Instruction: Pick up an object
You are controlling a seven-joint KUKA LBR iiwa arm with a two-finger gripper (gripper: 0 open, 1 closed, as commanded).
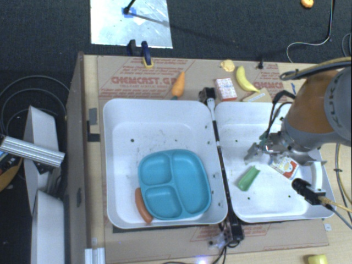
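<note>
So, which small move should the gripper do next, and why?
Probably shift a little toward the left bin and descend on the green block. The gripper sits in the right bin, just above-right of it; nothing shows between its fingers, and the block lies apart from the small carton.

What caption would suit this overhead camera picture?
Robot arm's end effector hovers in the right bin near a green object.

Left white bin [118,147]: blue three-compartment tray [174,183]; orange sausage-like piece [143,204] just beside the tray's lower left corner. Cardboard behind the bins: carrot [178,84], small pink-and-white box [225,89], banana [245,80]. Dark floor: silvery sheet [131,15], small orange ball [307,2].
</note>
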